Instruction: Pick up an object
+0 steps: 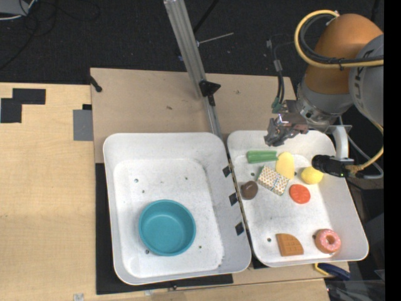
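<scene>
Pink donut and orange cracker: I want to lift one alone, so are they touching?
Apart. The camera view shows bare white bin floor between the donut and the cracker.

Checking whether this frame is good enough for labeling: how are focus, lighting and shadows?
Camera view: evenly lit, white bins bright but not blown out; teal bowl and pink donut sharp with soft shadows; the claw reads dark and slightly blurred, fingers hard to make out; background nearly black.

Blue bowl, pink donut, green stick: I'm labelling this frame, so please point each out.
blue bowl [166, 227], camera view, inner floor of the bowl.
pink donut [328, 241], camera view, its frosted ring.
green stick [261, 157], camera view, middle of its length.
</scene>
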### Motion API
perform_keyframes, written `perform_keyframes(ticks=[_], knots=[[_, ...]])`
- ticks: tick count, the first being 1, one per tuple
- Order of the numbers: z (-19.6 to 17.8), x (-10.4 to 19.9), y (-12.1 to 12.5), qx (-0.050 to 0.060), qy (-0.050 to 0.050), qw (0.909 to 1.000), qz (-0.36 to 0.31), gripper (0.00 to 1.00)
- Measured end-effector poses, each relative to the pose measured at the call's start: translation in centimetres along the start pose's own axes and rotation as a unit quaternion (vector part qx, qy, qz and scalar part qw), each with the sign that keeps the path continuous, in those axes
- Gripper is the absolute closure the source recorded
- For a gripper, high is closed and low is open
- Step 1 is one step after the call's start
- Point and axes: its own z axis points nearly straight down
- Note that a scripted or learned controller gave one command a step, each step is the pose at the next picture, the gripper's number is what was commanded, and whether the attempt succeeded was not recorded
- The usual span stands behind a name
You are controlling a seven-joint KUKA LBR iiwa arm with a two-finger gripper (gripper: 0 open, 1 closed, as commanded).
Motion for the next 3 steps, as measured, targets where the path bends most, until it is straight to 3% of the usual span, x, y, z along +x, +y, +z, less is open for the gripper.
perform_keyframes(ticks=[2,3], knots=[[1.6,11.1,-1.4,0.0,0.0,1.0,0.0,1.0],[0.1,16.1,-1.9,-0.001,0.0,1.0,0.001,1.0]])
